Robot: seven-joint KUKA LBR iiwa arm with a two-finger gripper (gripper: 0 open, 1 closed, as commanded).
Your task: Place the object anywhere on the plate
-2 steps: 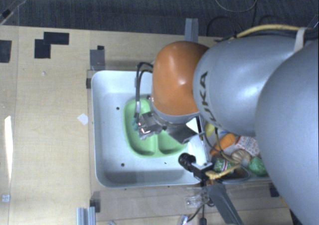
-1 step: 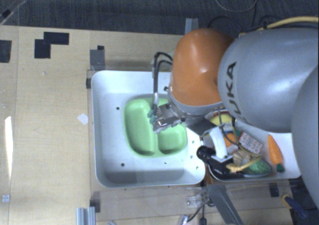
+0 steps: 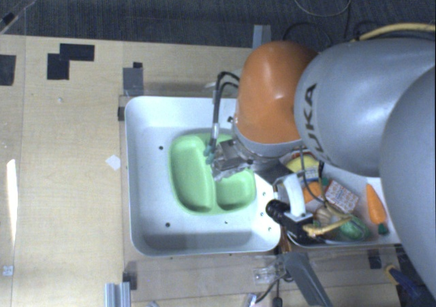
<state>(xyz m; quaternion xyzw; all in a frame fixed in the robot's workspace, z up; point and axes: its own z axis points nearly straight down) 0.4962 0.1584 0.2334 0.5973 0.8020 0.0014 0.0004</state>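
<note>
Camera view: we see the grey-and-orange arm's hand (image 3: 225, 160) low over the light-green divided plastic plate (image 3: 194, 176) in the left white bin (image 3: 146, 163), its grip and any held object indiscernible.

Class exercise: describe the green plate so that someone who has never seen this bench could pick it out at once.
Start with the left white bin, the one under the arm's orange band. The green plate lies on its floor, just left of the gripper. It is pale green, smooth and divided into sections, unlike the jumble of small mixed objects heaped in the neighbouring bin.
</note>
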